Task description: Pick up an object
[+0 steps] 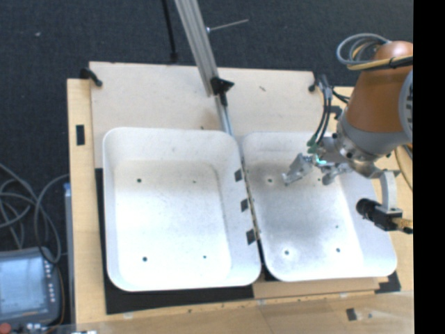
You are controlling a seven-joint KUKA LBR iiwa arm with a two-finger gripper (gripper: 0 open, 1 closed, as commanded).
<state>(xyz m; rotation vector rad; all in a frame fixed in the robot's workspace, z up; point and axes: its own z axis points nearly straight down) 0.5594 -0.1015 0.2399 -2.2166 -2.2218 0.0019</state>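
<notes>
Honestly, my claw (306, 169) hangs over the right bin (361, 256), can't tell its state, no object visible to judge handling or grip point.

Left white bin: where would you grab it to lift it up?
Probably by the rim on the outer left side of the left white bin, coming in from the left. It is shallow with a raised lip all round, and that side looks free. Its right side sits close against the right white bin, with small dark clips along the join.
</notes>
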